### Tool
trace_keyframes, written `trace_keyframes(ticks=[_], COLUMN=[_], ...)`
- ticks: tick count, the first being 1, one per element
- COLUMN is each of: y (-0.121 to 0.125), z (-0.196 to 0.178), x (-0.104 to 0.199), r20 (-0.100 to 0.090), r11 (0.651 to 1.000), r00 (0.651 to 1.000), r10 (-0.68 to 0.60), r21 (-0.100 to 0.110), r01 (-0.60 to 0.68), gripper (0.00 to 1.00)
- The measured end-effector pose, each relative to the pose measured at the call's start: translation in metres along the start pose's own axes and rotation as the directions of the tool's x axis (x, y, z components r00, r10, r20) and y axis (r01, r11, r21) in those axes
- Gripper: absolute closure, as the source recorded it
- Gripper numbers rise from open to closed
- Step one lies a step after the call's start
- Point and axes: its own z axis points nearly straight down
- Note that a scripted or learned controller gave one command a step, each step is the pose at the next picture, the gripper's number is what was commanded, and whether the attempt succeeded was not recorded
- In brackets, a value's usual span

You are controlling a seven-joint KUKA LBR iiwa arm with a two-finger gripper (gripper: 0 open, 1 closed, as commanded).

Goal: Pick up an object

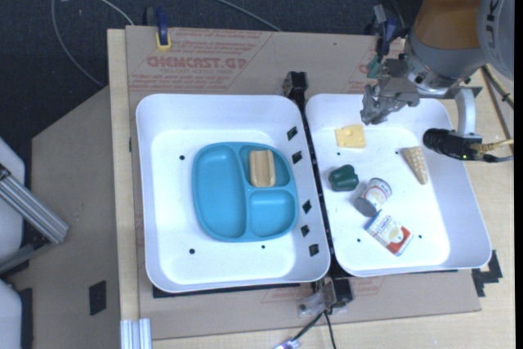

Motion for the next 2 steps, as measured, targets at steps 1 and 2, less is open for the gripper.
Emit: trace_keyframes(ticks=[1,2], y=[0.007,0.019], z=[0.016,0.029], x=[0.057,0.107], r20=[0.000,0.002], r11=[1.000,1.000], r00=[1.000,1.000], r10=[0.000,0.003], r21=[0.002,-0.003], r01=[0.000,-0.003], gripper=[1.00,1.00])
